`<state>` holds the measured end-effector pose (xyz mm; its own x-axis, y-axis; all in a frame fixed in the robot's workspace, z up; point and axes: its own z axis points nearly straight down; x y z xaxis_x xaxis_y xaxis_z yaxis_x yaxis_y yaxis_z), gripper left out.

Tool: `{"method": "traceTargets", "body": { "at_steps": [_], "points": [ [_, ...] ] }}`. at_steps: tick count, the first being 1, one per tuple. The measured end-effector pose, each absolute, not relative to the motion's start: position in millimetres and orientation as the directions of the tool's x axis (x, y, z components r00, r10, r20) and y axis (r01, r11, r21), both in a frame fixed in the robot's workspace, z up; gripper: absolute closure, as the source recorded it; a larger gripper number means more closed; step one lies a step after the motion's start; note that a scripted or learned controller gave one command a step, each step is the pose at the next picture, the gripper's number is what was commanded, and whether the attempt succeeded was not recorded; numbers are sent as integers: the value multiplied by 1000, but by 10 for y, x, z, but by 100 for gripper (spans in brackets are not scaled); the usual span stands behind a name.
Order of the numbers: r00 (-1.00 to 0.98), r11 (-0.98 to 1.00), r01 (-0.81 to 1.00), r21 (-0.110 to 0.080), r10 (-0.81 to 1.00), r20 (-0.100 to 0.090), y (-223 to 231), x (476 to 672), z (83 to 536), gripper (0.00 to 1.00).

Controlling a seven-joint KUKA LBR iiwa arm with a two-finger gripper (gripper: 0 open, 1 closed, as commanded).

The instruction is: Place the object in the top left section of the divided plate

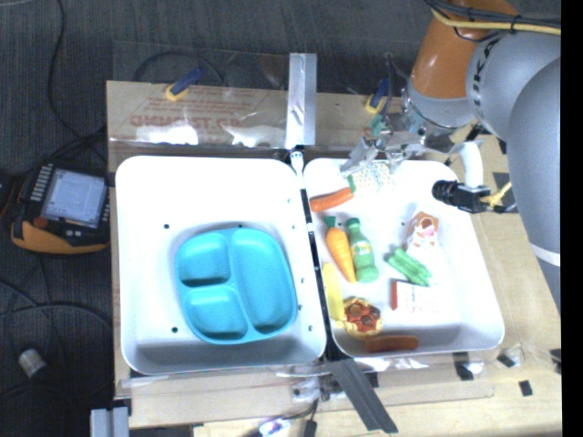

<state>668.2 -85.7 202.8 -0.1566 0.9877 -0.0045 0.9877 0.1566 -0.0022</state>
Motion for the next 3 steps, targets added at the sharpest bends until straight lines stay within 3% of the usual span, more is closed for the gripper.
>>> {"method": "traceTargets", "body": {
  "at_steps": [1, 2, 3],
  "points": [
    [33, -33, 999, -4, 999, 0, -186, 6083, 1822, 100],
    [-94, 94, 996, -6, 996, 1, 119, 4826, 1824, 100],
    [-124, 124, 992, -5, 992, 1, -138, 4827, 1825, 100]
  ]
}}
